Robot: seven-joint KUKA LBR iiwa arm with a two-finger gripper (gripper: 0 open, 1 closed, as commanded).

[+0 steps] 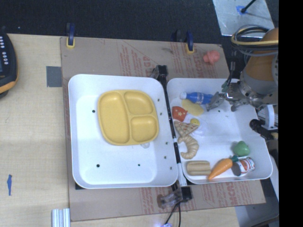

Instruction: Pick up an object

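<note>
From above, two shallow white plastic bins sit side by side on a brown cardboard sheet (142, 56) clipped to the pale wooden bench. The left white bin (85, 169) carries a yellow three-compartment plastic plate (128, 116) resting toward its 12 o'clock half. The right white bin (213, 136) holds the toys: a blue plastic bottle with a white cap (196, 97) at about 11 o'clock, a pale yellow banana-like piece (192, 109) just under it, a small red wedge (179, 112) beside that at 9 o'clock, a tan pretzel-shaped toy (184, 128) and a beige croissant (191, 149) below it. Along the bin's 6 o'clock edge lie a tan hot-dog bun (198, 167), an orange plastic carrot (219, 168), a small red-and-white can (245, 165) touching the carrot's top, and a green round fruit (241, 148) just above the can. The grey arm with its orange band (259, 67) enters at 3 o'clock, and its gripper (226, 100) hangs over the bin's 1 o'clock corner, just right of the blue bottle; nothing sits between its fingers, and whether they are apart or together cannot be told. A pink lump (211, 56) lies on the cardboard beyond the bin at 12 o'clock.
</note>
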